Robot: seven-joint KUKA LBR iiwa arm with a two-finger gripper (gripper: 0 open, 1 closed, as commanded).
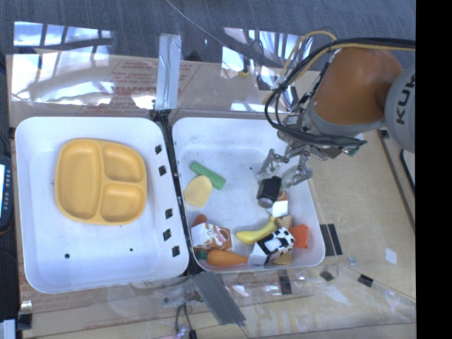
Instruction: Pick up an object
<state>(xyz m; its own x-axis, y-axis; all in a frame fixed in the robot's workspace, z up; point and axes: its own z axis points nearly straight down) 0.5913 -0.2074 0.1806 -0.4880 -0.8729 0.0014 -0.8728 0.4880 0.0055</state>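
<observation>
My gripper (285,169) hangs over the right side of the right bin (233,136), with its two fingers spread open. Just below the fingertips lies a small black object (268,189), close to the left finger (270,162); it is not clamped between the fingers. Further objects lie in this bin: a green piece (207,175), a pale yellow lump (198,191), a banana (258,233), a carrot (227,258), a red-and-white packet (210,237), a black-and-white toy (279,242), an orange piece (300,235) and a white block (280,208).
The left bin (35,210) holds a yellow divided plate (101,181). The arm's orange band (353,83) and its cables (296,69) hang over the right bin's far right corner. Most objects crowd the right bin's near edge.
</observation>
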